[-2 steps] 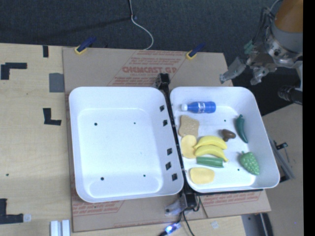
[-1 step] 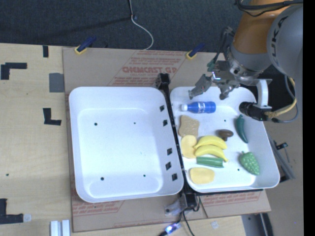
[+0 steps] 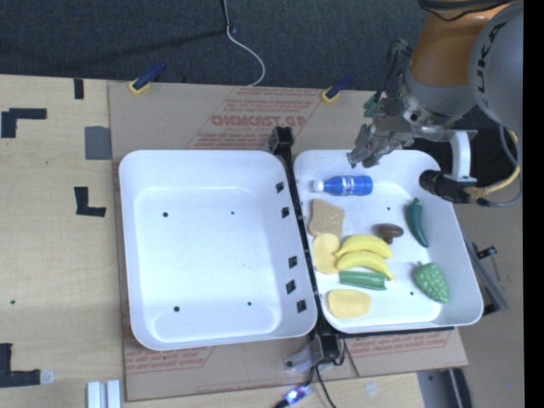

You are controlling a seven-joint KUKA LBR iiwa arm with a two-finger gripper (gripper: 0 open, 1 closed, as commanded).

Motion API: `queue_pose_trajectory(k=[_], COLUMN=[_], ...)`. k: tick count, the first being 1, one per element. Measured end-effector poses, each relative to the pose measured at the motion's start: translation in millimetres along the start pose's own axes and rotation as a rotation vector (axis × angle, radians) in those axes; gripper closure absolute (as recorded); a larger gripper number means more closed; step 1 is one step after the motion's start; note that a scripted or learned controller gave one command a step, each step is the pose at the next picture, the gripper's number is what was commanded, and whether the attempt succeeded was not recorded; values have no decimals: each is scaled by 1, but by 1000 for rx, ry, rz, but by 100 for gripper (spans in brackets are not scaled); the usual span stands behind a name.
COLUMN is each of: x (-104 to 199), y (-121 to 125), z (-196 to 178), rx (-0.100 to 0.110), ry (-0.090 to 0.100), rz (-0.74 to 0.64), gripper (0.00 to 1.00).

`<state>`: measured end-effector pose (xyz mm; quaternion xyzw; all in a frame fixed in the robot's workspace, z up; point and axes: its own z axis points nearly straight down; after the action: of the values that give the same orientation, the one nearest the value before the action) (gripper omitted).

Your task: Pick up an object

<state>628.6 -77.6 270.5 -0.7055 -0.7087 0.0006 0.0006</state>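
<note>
The worktop (image 3: 51,228) is light wood with a brown cardboard sheet (image 3: 255,121) under two white bins. Behind it lies dark carpet. The left bin (image 3: 204,164) sits beside the right bin (image 3: 450,262), which holds toy food. The claw (image 3: 364,155) hangs just above the blue bottle (image 3: 344,185), holding nothing. I cannot tell how its grip stands.

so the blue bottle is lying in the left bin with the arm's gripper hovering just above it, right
Not quite: the blue bottle lies on its side in the right bin, not the left bin. The camera view shows it near that bin's far edge, beside the divider, with the gripper just above it, as you said.
</note>
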Motion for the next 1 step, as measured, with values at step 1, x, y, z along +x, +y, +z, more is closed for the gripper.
queue_pose_trajectory(k=[1], x=[71], y=[42], z=[-52], rx=[-8], ry=[2], rz=[-5], gripper=[100])
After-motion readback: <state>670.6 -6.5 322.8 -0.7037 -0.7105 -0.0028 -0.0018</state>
